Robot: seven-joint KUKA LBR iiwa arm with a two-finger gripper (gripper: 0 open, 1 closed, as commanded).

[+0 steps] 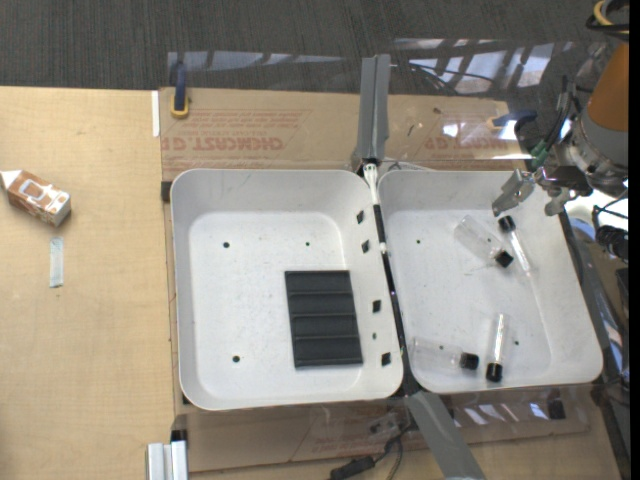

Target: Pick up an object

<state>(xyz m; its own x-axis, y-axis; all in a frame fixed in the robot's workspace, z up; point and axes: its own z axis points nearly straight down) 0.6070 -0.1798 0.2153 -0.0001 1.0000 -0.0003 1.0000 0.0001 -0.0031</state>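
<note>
the gripper (533, 190) hangs spread and unladen above the right bin (570, 368)'s far edge, placed to drop onto the clear vials (487, 241) lying loose just beneath.

Camera view: single fixed overhead camera, looking down at a slant. Left bin (200, 298) at frame centre, right bin (560, 358) at centre right. Bench (80, 368) fills the left side. Arm (605, 118) enters at upper right. Moderate distance.
</note>
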